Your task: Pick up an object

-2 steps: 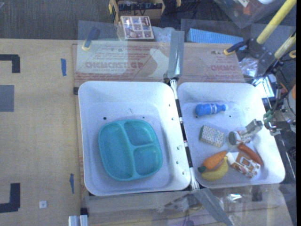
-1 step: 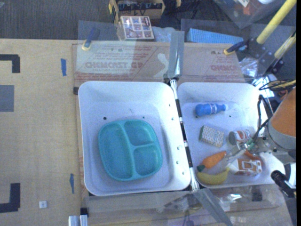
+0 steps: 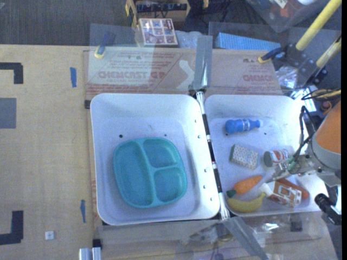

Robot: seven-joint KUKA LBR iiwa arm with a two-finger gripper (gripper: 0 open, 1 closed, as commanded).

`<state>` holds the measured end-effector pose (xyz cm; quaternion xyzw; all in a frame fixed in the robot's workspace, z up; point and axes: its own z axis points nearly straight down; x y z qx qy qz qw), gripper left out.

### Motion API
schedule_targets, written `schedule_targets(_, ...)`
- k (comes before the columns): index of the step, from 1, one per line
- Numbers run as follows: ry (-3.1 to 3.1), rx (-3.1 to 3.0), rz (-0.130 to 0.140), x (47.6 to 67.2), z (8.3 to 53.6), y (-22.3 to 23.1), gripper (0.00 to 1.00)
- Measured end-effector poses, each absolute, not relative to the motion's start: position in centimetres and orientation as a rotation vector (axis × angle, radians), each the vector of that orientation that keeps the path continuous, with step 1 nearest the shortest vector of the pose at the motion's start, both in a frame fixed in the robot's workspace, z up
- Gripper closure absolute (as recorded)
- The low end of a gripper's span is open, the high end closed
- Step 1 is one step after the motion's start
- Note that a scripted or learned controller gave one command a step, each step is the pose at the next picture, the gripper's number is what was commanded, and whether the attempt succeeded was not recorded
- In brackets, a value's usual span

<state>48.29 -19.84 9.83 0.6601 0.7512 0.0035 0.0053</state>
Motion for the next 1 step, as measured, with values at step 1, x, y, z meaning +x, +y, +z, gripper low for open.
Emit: schedule_targets(1, 2.316, 2.121, 0.000, 49.75, 18.49, -16.22, 1.00)
